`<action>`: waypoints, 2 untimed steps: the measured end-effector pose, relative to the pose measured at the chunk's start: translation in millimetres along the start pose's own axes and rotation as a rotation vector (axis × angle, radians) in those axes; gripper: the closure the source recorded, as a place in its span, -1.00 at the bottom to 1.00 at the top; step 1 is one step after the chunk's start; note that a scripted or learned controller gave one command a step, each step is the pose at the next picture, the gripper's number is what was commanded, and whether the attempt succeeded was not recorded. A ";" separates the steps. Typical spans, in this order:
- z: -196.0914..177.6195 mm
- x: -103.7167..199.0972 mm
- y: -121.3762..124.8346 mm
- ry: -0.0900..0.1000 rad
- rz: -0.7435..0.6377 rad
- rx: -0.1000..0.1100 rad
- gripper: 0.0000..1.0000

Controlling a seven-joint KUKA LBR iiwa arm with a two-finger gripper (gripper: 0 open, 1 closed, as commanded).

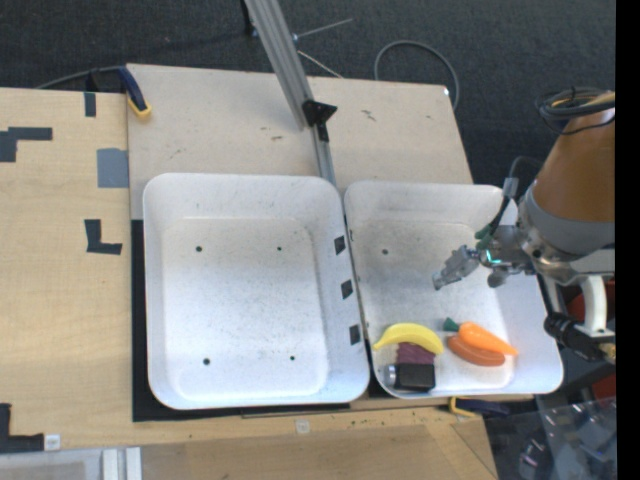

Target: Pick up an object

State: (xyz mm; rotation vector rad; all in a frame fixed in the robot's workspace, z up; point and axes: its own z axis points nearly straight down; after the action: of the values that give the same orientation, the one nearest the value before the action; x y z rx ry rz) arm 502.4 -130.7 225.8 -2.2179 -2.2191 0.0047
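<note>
In the right bin (420,208), near its front edge, lie a yellow banana (408,336), an orange carrot with a green tip (479,344) and a dark maroon and black block (414,365) just in front of the banana. My gripper (458,267) hangs over the right half of that bin, above and behind the carrot, pointing left. Nothing shows between its fingers. The grey arm with its orange band (582,173) comes in from the right.
The left bin (160,268) sits beside the right one, sharing a raised middle rim. A slanted metal pole (290,63) runs from the top of the view down to the bins' back edge. A cable loops behind the right bin.
</note>
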 end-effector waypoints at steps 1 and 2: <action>-2.0 0.1 0.5 0.000 -0.001 -0.003 -1.00; 44.6 -5.8 3.5 0.000 0.000 0.002 -1.00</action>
State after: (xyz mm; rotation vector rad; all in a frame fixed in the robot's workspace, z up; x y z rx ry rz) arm 505.7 -136.5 181.2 -2.2174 -2.2183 0.0068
